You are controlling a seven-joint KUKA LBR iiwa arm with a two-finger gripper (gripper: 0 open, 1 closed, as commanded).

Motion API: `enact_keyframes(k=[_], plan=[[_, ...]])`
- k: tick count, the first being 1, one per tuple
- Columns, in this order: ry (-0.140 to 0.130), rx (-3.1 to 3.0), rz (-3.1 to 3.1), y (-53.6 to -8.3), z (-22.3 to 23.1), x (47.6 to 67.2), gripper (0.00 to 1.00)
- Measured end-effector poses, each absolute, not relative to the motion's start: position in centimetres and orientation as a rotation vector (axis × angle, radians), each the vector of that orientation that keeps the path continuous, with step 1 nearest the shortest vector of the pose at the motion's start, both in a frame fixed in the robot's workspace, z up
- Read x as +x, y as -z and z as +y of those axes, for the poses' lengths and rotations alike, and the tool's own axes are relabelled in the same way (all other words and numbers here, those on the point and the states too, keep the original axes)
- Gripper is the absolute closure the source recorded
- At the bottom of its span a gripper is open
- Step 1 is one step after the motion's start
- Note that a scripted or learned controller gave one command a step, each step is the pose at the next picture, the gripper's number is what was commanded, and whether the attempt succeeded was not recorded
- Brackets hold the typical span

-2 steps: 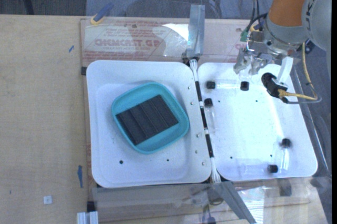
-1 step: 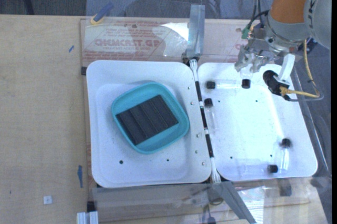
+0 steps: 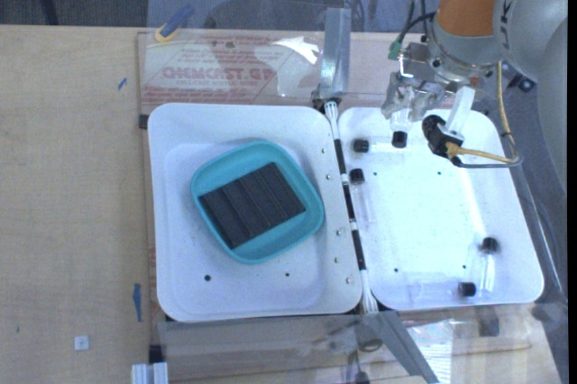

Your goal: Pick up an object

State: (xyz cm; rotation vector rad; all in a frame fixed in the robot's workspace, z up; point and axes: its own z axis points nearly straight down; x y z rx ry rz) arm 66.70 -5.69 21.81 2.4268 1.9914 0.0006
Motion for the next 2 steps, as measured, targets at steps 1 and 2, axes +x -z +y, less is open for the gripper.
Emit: enact_keyframes(k=[1, 2], plan=[[-0.002, 2.422, 1.992, -22.8, -5.6, 66.8, 1.00], [-0.003, 2.419, 1.991, -23.8, -5.6, 66.9, 1.00]])
